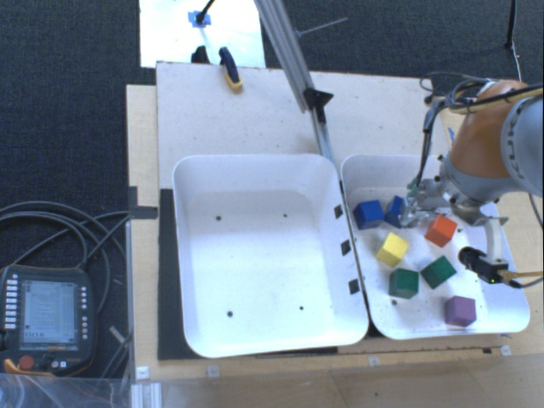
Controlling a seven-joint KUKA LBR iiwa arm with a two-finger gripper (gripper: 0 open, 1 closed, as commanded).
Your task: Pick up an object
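Note:
My gripper (416,209) is down inside the right bin (510,317), under the grey and orange arm (484,143) that reaches in from the right. Its tip sits against the right side of a dark blue block (394,210). I cannot see whether the block is between the gripper's tips. A second blue block (368,213) lies just to the left. An orange block (440,229) lies just right of the gripper. Nearer the front are a yellow block (393,249), two green blocks (404,283) (439,271) and a purple block (460,310).
The left bin (183,228) stands beside the right one, their rims touching. A slanted metal pole (285,41) crosses the back of the bench. A black attachment (483,264) juts from the arm over the right bin. A control pendant (47,317) with cables lies on the floor at left.

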